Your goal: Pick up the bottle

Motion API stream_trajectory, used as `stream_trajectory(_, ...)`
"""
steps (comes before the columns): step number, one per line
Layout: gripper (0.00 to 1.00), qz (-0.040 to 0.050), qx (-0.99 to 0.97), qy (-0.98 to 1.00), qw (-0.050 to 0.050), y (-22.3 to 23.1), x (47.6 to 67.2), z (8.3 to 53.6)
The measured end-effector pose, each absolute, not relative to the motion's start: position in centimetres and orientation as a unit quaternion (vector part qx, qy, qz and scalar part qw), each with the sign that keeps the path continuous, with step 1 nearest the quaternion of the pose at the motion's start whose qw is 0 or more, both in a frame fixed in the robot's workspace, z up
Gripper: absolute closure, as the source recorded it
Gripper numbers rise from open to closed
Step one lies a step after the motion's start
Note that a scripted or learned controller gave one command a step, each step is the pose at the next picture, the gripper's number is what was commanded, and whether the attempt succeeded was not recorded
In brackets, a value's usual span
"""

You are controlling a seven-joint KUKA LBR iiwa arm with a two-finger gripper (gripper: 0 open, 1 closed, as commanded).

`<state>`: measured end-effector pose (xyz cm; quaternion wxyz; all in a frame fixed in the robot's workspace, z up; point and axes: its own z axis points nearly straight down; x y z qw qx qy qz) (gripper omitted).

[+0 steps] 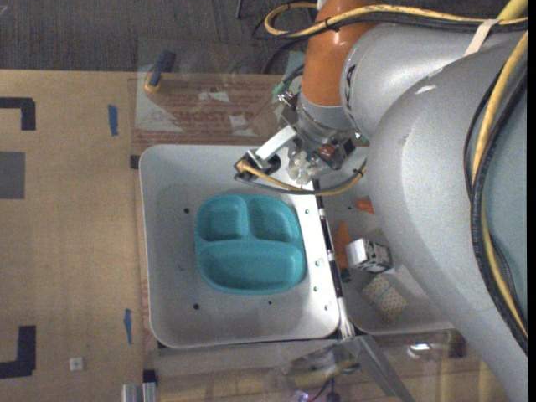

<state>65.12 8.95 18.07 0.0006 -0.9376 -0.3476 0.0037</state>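
Pale, translucent plastic shows directly under the gripper [303,164], at the upper right corner of the left bin [155,224], just beyond the teal plate [249,243]. This is probably the bottle [299,171], but blur prevents certainty. Jaw state cannot be determined, nor can contact with the bottle. Expect a light, thin-walled, smooth body that dents and slips under pressure. Grip across the mid-body with moderate force.

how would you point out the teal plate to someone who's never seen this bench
Find the two white bins side by side and take the left bin, away from the arm. The teal plate lies flat in its middle. It is the one blue-green thing there, a rounded tray split into three compartments.
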Motion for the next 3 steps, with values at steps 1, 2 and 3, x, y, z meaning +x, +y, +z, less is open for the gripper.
stream_trajectory(1, 1.0, -0.0001, -0.972, -0.234, 0.002, 13.8, 65.7, 12.4)
stream_trajectory(2, 1.0, 0.0028, -0.987, -0.158, 0.0, 12.2, 65.5, 21.3)
stream_trajectory(3, 1.0, 0.0028, -0.968, -0.249, 0.0, 17.8, 64.9, 32.9)
